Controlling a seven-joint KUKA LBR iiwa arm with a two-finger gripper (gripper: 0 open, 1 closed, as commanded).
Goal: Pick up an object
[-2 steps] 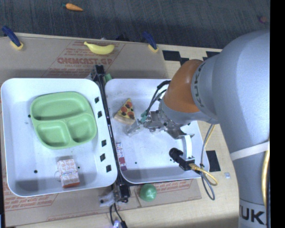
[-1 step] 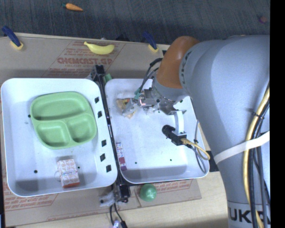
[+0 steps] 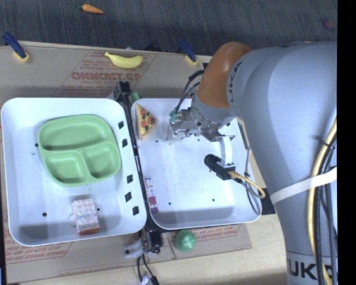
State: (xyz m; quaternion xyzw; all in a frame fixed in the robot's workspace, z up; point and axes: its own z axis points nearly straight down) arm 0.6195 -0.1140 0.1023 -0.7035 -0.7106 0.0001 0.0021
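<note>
The big grey arm (image 3: 285,117) with its orange band reaches over the right shallow white bin (image 3: 190,212). In the left white bin (image 3: 12,159): a green sectioned plastic tray (image 3: 77,147) and a small printed carton (image 3: 84,214). The gripper (image 3: 177,123) hangs near a toy pizza slice (image 3: 145,120) in the right bin's far-left corner. Whether its jaws are parted, I cannot tell.

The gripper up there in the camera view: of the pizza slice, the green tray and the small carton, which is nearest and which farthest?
From the gripper:
1. Pizza slice, just beside it in the right bin's far left corner.
2. Green tray, in the left bin.
3. Small carton, near the left bin's front edge.
</note>
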